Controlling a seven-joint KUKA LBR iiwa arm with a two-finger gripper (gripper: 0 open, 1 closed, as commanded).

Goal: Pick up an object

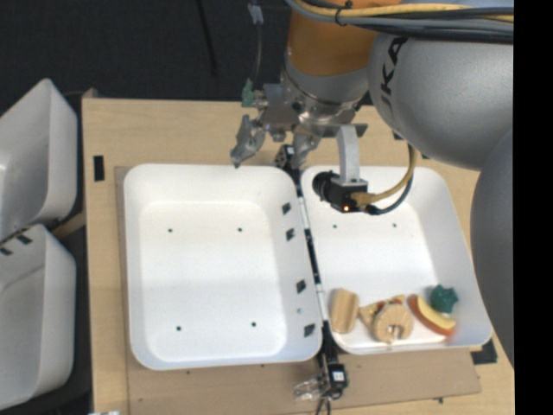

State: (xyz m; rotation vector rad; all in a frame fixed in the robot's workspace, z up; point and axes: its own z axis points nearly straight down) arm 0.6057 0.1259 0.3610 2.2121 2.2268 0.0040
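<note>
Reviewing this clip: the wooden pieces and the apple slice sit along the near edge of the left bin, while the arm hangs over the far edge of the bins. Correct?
Not quite. The camera view shows the wooden pieces and the apple slice along the near edge of the right bin, not the left bin. The rest stands: the arm hangs over the far edge of the bins.

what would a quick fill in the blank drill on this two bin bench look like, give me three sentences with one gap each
1. The small tan wooden block, the pale wooden toy piece and the red and cream apple slice all lie in the ____ white bin.
2. They sit along that bin's ____ edge.
3. The two-finger gripper hangs over the ____ end of the divide between the bins.

Missing words: right; near; far
</note>
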